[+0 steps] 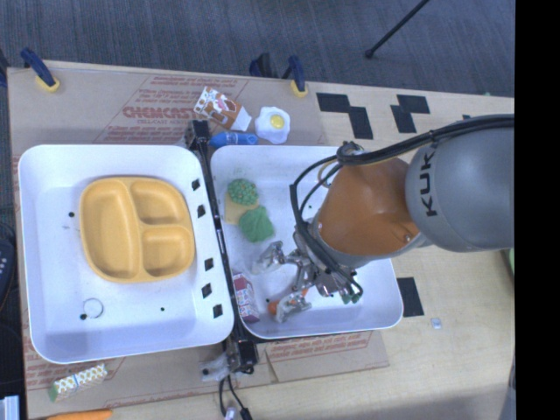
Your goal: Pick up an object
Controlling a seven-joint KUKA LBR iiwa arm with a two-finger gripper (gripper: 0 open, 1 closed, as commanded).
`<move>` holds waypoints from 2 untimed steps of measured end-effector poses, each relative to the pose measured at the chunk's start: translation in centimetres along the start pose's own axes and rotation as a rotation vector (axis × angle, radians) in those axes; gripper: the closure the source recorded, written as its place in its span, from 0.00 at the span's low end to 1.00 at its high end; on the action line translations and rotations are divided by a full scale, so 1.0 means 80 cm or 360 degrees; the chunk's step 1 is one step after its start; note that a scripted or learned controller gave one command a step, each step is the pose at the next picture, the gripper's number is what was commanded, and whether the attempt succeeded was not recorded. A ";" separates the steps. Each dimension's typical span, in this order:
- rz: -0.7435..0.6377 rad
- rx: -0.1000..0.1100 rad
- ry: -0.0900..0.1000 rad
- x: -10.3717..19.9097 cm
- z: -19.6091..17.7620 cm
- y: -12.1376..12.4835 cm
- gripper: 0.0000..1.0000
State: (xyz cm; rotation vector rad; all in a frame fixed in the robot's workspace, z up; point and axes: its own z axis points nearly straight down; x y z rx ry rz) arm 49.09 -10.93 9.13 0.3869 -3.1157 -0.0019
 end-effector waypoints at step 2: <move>0.0866 0.0002 0.0001 -0.098 -0.001 -0.013 0.00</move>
